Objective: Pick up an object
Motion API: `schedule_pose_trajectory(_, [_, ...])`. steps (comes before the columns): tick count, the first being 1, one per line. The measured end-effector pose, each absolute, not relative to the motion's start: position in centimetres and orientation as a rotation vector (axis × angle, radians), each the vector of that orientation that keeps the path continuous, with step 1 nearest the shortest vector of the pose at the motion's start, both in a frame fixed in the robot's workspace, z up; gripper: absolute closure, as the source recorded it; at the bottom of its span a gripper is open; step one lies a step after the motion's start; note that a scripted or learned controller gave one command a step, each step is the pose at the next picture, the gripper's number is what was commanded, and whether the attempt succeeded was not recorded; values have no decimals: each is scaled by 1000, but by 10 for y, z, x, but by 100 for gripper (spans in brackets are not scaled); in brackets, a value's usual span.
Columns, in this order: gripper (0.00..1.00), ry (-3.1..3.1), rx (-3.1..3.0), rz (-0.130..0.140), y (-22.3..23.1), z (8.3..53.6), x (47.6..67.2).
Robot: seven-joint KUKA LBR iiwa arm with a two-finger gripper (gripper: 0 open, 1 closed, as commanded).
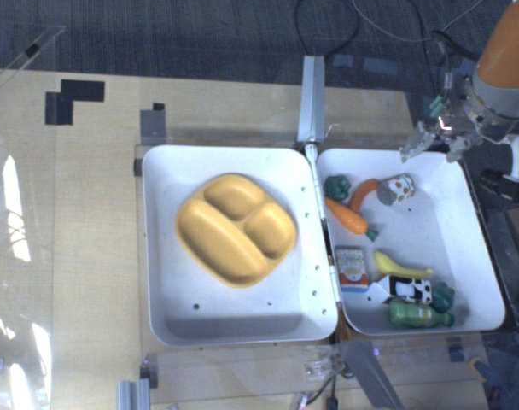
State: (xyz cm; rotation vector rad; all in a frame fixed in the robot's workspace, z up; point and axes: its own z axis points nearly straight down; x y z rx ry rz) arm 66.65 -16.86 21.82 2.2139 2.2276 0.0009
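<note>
**Claw hangs over the right bin's far edge, nothing between its fingers**

The claw [436,144] sits at about two o'clock in the camera view, over the far rim of the right bin [481,254]. Its two fingers are spread apart and grip nothing. Above it the arm [504,67] shows its orange band.

Just toward seven o'clock from the claw lies a small grey can [395,190], on its side. Beside that, at nine o'clock, are two carrots [351,207] with a green piece [336,185]. Further toward six o'clock come a small carton [351,267], a yellow banana [400,266], a black-and-white cow-patterned item [411,289] and a green bottle [416,315], close together along the near wall.

The left bin [166,314] touches the right one and carries a yellow three-part dish [235,227].

Both bins rest on a pale wooden counter [72,229]. Beyond it, at twelve o'clock, is dark grey carpet [157,24] with looping black cables [328,24].
</note>
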Motion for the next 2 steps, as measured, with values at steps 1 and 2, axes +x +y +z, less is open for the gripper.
schedule_pose_trajectory(1, [0,2103,2315,13,-160,104,674])
schedule_pose_trajectory(2, [100,2111,2305,13,-159,112,676])
